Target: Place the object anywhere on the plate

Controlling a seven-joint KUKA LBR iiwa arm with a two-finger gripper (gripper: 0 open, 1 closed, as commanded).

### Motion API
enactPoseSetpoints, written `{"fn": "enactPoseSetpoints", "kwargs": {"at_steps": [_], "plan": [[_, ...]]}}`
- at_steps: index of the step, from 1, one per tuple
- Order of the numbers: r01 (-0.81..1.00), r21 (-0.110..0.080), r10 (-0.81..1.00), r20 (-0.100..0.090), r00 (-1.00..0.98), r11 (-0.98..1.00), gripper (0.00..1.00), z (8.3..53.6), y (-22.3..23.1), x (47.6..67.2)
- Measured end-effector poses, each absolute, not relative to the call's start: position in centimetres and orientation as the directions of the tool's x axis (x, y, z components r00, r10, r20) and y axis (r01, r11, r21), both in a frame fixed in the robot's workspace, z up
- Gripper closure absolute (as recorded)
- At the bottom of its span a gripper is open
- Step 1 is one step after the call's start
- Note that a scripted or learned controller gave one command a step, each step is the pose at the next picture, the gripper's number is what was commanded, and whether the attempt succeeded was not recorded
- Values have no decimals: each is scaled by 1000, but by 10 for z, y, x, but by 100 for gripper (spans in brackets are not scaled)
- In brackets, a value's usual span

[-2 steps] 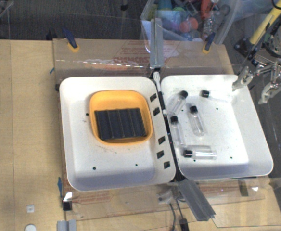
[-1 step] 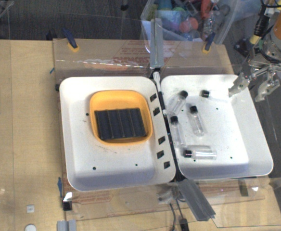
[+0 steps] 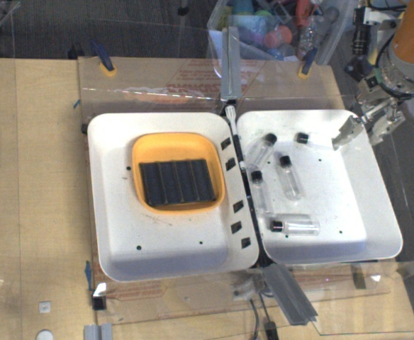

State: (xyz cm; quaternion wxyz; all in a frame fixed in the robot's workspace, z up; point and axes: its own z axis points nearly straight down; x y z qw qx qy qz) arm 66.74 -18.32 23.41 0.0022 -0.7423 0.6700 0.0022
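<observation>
No lettering, label or number can be read anywhere (the view is too coarse).

We see arm (image 3: 412, 41) cut off by right edge. Gripper (image 3: 359, 127) fingers too small to judge. Clear tub (image 3: 285, 13) of toys cropped at top, contents blurred.

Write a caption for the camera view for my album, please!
Robot pincer hovers over the right bin of clear vials, beside an orange plate holding a black ridged block.
</observation>
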Motion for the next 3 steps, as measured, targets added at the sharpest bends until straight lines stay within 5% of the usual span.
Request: {"fn": "enactPoseSetpoints", "kwargs": {"at_steps": [1,3], "plan": [[-901,-4,-901,-4,434,-434,0,229,-186,667],[-835,-7,-835,-2,551,-551,0,244,-213,668]]}}
